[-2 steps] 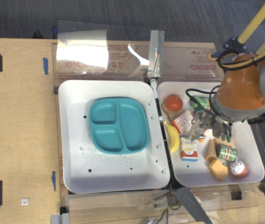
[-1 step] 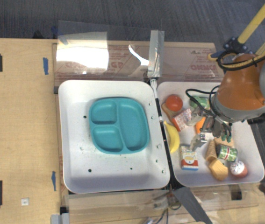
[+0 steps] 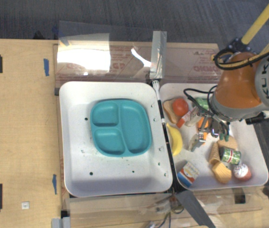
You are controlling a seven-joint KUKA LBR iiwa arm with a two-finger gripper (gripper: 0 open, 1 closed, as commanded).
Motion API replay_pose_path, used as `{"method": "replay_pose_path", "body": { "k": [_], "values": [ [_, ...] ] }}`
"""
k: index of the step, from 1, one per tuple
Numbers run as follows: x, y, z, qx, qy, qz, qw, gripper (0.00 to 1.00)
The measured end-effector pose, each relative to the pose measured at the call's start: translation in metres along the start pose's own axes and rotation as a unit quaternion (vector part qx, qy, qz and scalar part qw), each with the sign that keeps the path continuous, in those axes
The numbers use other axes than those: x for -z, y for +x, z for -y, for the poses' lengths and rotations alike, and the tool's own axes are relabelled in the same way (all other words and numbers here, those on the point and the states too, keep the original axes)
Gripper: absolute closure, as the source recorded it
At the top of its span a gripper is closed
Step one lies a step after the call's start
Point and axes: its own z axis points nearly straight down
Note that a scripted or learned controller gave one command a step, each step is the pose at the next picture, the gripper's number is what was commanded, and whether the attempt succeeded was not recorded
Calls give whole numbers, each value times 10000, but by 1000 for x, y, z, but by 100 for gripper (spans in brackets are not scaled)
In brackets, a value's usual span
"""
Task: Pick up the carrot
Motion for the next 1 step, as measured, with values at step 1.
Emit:
{"method": "replay_pose_path", "body": {
  "k": [1],
  "values": [
    [14,-4,-1,7,-3,68,10000,100]
  ]
}}
